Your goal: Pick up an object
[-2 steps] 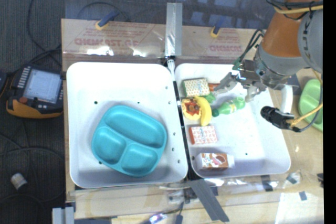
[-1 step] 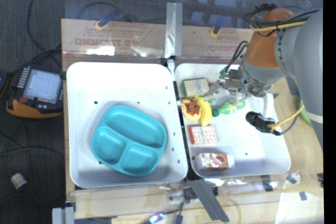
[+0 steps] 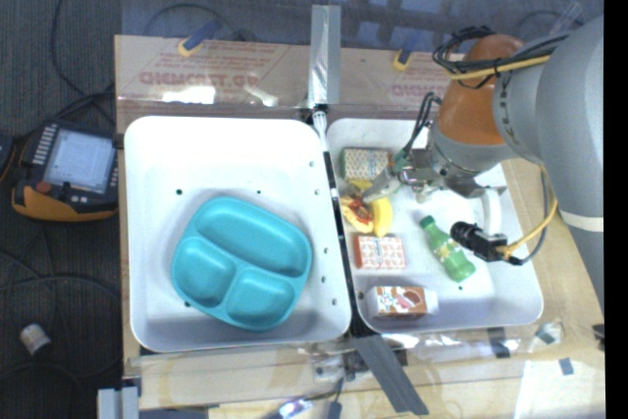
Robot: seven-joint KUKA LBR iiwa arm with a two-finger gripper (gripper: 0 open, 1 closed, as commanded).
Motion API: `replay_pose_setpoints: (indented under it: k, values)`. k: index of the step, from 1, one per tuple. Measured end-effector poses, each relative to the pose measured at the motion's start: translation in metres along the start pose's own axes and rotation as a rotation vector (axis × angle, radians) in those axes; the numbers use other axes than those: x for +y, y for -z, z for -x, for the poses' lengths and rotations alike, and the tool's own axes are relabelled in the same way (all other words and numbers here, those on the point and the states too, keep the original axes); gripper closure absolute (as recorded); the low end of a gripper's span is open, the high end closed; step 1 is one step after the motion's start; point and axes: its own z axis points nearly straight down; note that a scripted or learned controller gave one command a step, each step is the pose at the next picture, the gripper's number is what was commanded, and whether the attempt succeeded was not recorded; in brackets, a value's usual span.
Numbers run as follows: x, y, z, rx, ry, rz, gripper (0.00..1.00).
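The two-finger gripper [image 3: 404, 174] is seen low in the right white bin [image 3: 520, 294], just beside a small patterned packet [image 3: 364, 162] and a yellow banana-shaped toy [image 3: 379, 213]; whether it is released or clenched cannot be told. In that bin are counted one packet, one banana toy, one red-and-white checked box [image 3: 380, 253], one green bottle [image 3: 447, 250] and one brown carton [image 3: 400, 301]. One teal divided plastic plate [image 3: 241, 260] lies in the left white bin [image 3: 157, 152], with bare floor along the walls.

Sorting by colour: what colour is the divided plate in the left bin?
Teal-blue divided plate, in the camera view.
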Motion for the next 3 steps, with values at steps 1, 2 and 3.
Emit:
replay_pose_setpoints:
  k: [1,2,3]
  values:
    - [-0.001,0.004,-0.001,0.004,0.002,-0.011,1.00]
    - [0.041,0.083,-0.089,0.000,-0.321,-0.013,1.00]
    - [0.042,0.088,-0.089,-0.006,-0.319,-0.020,1.00]
